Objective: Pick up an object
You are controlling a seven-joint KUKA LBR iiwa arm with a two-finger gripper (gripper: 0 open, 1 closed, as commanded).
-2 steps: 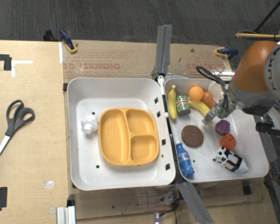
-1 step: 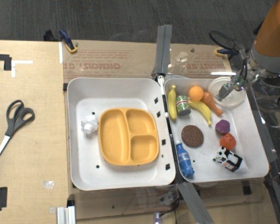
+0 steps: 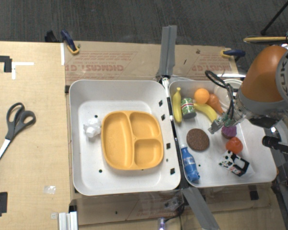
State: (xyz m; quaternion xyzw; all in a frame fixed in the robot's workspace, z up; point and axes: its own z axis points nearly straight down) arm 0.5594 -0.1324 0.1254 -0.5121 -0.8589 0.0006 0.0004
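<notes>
The right bin (image 3: 259, 169) holds several objects: a yellow banana (image 3: 206, 112), a second slim banana (image 3: 176, 107), a green can (image 3: 187, 108), an orange (image 3: 201, 96), a brown round disc (image 3: 198, 139), a blue bottle (image 3: 189, 164), a red ball (image 3: 234, 144), a purple object (image 3: 229, 131) and a black-and-white toy (image 3: 234, 164). My gripper (image 3: 222, 122) reaches in from the right and hangs low over the middle of this bin. It is right beside the purple object and just right of the banana. The orange-banded arm (image 3: 264, 75) covers the bin's far right corner.
The left bin (image 3: 81, 143) holds a yellow divided plate (image 3: 132, 140) and a small white crumpled lump (image 3: 92, 127). Scissors (image 3: 13, 124) lie on the wooden bench at far left. A grey bar (image 3: 167, 51) runs back between the bins.
</notes>
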